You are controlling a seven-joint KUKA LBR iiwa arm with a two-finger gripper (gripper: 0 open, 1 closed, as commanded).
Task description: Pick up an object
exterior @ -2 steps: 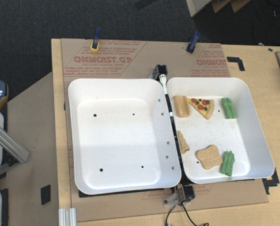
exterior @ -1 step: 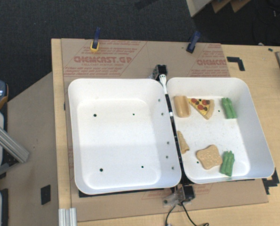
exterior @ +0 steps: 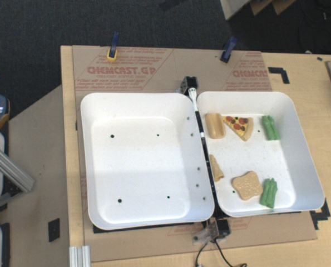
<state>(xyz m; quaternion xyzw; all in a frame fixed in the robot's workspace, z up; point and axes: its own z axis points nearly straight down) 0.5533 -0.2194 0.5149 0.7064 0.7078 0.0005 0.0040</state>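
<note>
Right bin (exterior: 299, 149) on the counter holds small toy foods, likely light, rigid and slick: the bread slice (exterior: 247, 185), lying apart from the green pieces, suits a pinch across its flat edges; pincer state cannot be told.

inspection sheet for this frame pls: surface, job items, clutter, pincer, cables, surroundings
Surface: bench topped with printed cardboard, two white bins side by side, left bin and right bin.
Job's things: all in the right bin: bread roll, pizza slice, green piece along the far side; tan strip by the left wall; toast slice touching a second green piece near the front.
Clutter: yellow clamp and blue clamp on the cardboard's far edge.
Pincer: nothing seen.
Cables: black cable trailing off the front edge.
Surroundings: dark floor, aluminium rail at left.
</note>
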